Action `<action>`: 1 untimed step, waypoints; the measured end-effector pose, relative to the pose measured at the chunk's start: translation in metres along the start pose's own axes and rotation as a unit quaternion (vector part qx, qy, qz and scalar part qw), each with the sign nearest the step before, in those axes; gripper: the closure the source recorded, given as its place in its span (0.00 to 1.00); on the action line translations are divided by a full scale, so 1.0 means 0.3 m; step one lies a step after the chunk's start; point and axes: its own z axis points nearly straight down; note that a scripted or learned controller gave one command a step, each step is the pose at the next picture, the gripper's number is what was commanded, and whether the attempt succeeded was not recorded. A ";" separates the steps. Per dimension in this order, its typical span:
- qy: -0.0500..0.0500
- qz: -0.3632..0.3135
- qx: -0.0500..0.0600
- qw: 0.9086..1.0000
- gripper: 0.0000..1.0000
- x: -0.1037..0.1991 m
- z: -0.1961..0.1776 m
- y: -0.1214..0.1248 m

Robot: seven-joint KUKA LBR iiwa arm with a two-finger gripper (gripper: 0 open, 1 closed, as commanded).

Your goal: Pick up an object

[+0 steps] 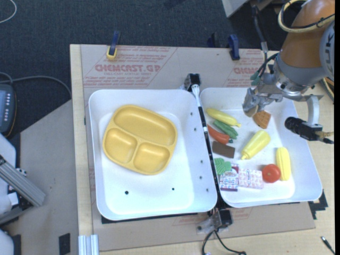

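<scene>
My end effector (pixel 255 106) hangs over the far part of the right bin (pixel 307 187). From this slanted view I cannot tell whether it is parted, closed or gripping anything. Just beside it, on the side toward my arm, lies a small orange-brown wedge (pixel 261 119), perhaps toy bread or a pastry. It is the nearest candidate for the pick, and I cannot say whether I touch it.

I judge it to be light, stiff moulded plastic with a smooth, somewhat slippery skin. It is not fragile, but it is apt to squirt out if pinched on its taper. I would take it across its short width, near the thick end, where the faces look closest to parallel.

Nearer the camera than my end effector lies a yellow bottle (pixel 255 144), with a corn cob (pixel 283 162) and a tomato (pixel 271 172) beyond it. Toward the divider sit a banana (pixel 222 116), green pods (pixel 224 129) and something red like a pepper (pixel 218 135). The round things would likely roll; the bottle's narrow waist looks an easier hold.

The wedge's far edge is tucked under my end effector, so its full shape is unclear. The flat printed packets (pixel 241 178) and the dark block (pixel 223 150) are too small to read. The yellow divided tray (pixel 139 139) sits in the left bin (pixel 101 158), well away across the worktop (pixel 159 62).
</scene>
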 end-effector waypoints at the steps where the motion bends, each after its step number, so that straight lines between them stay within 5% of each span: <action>1: 0.000 -0.001 -0.001 1.000 1.00 0.188 -0.044 -0.073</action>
